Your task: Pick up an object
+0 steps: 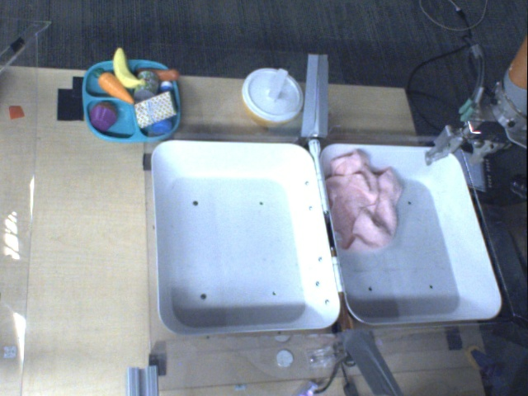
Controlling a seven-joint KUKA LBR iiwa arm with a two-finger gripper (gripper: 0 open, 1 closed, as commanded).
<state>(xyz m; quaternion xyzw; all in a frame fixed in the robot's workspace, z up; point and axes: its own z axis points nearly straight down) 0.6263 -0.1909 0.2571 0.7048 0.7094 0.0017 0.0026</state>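
Pink cloth, all crumpled up, sitting in the right bin, bunched against the left wall around the 10 o'clock part of that bin. Nothing touching it.

Pincer up at roughly 2 o'clock in the shot, hanging over the top right corner of the right bin, well apart from the cloth. Can't tell if the fingers are apart or together, too small and cluttered with cables to read. Arm coming in from 3 o'clock, mostly cut off at the edge.

Left bin right beside the other one, touching along the middle seam.

On the worktop at about 11 o'clock: blue divided tray with toy food in it, a banana, a carrot, something purple. White lidded cup at 12 o'clock, just above the left bin's top right corner, next to a grey metal post.
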